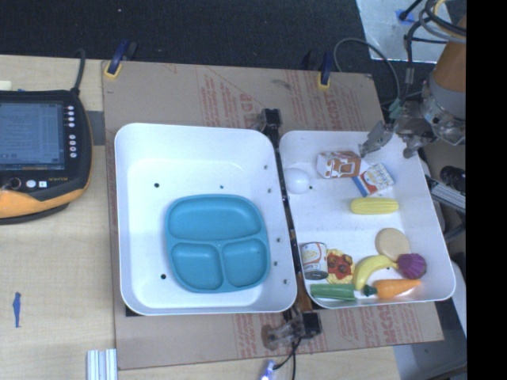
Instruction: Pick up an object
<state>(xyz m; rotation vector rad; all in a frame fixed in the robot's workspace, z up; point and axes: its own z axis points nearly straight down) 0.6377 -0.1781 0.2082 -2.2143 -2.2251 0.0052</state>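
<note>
Hovering over the right bin's (440,236) far corner, the gripper (379,142), fingers seemingly spread and empty, risks clipping the rim or nudging the small carton (339,165) aside

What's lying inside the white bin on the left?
The left bin contains one blue tray with three compartments, resting flat on the bin's floor. Small dark dots mark the floor around it. Whatever lies beneath the tray is covered.

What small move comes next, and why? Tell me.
Probably lower the gripper toward the small carton just below-left of it. The gripper hangs over the right bin's upper edge with nothing visibly between its fingers, and that carton lies nearest.
</note>
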